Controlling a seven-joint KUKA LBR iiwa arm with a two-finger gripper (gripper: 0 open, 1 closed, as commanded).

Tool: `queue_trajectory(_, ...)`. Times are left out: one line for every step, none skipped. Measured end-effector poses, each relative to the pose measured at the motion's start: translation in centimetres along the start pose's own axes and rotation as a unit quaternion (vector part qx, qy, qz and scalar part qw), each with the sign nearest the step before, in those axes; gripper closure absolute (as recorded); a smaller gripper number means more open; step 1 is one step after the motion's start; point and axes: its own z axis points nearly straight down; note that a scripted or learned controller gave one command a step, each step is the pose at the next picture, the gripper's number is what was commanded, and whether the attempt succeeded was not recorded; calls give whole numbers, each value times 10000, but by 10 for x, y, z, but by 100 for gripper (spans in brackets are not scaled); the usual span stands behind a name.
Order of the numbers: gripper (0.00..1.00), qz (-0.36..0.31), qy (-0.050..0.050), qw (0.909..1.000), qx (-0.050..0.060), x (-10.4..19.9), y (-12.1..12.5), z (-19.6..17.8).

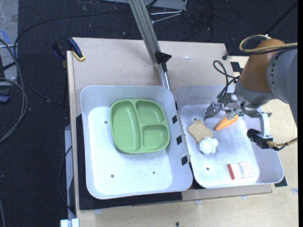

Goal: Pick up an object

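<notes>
Claw (218,109) is hanging low over the right bin (265,171), near its upper left part, fingers spread wide, nothing between them. Carrot (226,123) is lying just right of the fingertips, long axis running lower-left to upper-right, slightly tilted; can't tell which end is the tip. Arm (265,72) is reaching in from the right, orange band bending down toward the wrist. Bread (200,131) is sitting below the claw, white ball (208,145) touching its lower edge. Red box (241,170) is lying near the bin's lower right. Green tray (140,126) is resting in the left bin (102,174).
</notes>
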Motion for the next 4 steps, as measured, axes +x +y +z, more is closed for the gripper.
queue_trajectory(100, 4, 1, 10000, 43, 0, -2, -5)
queue_trajectory(100, -2, 20, 9999, 106, 9, -1, -54)
queue_trajectory(100, 5, 14, 10000, 96, 4, -2, -116)
queue_trajectory(100, 14, 20, 9999, 137, 5, -2, -90)
